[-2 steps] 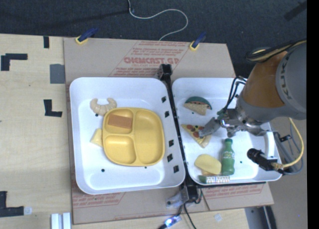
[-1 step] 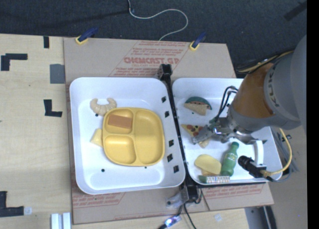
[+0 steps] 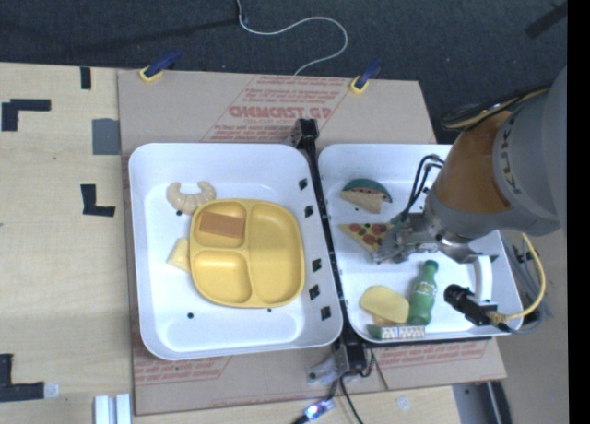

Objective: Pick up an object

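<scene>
In the right bin (image 3: pixel 479 325) lie a taco-like sandwich piece (image 3: pixel 367 195), a pizza slice (image 3: pixel 365 233), a green bottle (image 3: pixel 423 293) and a yellow chip-shaped piece (image 3: pixel 383 303). My gripper (image 3: pixel 396 240) reaches in from the right and sits low at the right end of the pizza slice, just above the bottle's cap. The wrist hides its fingertips. The grey arm with its orange band (image 3: pixel 475 173) covers the bin's right side.
The left bin (image 3: pixel 152 321) holds a yellow divided tray (image 3: pixel 267 270) with a brown slab (image 3: pixel 221 223) in one compartment, a croissant-like piece (image 3: pixel 187 195) and a yellow wedge (image 3: pixel 178 253) beside it. A black divider clip row runs between the bins. Cardboard lies under both.
</scene>
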Robot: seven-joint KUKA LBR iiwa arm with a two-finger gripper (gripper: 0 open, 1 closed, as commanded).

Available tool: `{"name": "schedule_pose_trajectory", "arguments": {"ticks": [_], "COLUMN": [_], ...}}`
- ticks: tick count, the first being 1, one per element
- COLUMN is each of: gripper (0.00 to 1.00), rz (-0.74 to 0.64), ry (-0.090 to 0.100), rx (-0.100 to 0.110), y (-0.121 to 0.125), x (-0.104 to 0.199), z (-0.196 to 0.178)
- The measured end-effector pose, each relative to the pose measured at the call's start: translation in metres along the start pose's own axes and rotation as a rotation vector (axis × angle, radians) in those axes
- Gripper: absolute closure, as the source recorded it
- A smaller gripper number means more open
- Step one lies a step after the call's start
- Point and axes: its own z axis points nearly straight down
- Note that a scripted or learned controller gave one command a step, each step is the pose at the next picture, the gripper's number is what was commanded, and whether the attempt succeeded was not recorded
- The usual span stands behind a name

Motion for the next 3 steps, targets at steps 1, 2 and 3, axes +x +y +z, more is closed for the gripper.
{"name": "schedule_pose_trajectory", "arguments": {"ticks": [1,2,3], "gripper": [1.00,1.00,1.00], "rz": [-0.001,-0.001,0.000], "ry": [0.001,0.001,0.002], "rx": [-0.003,-0.004,0.001], "y": [0.000,0.006,0.006], "x": [0.007,0.013,0.013], "z": [-0.061,-0.121,-0.130]}}
